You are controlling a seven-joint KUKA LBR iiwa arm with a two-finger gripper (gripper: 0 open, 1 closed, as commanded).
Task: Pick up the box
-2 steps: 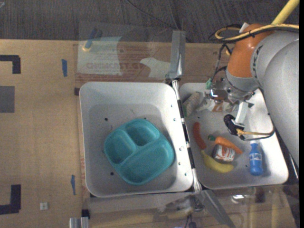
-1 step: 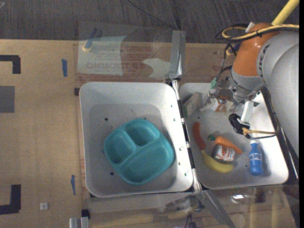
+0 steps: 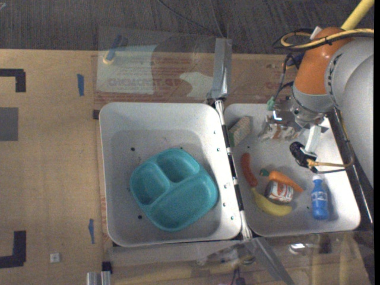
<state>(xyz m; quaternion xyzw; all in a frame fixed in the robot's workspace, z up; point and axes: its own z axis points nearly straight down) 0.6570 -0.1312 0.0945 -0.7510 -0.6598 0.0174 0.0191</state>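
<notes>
The box (image 3: 240, 129) is a small tan block with a speckled face. It lies at the back left of the right bin (image 3: 344, 218), close against the wall shared with the left bin. My gripper (image 3: 277, 129) hangs over the back of the right bin, a short way to the right of the box and apart from it. Nothing from the bin shows between the gripper's tips.
In the right bin lie a red chili (image 3: 248, 170), a carrot (image 3: 286, 180), a can (image 3: 279, 190), a banana (image 3: 271, 204) and a blue bottle (image 3: 319, 199). A teal divided plate (image 3: 173, 189) sits in the left bin (image 3: 113, 159). A clear plastic sheet (image 3: 154, 70) lies behind the bins.
</notes>
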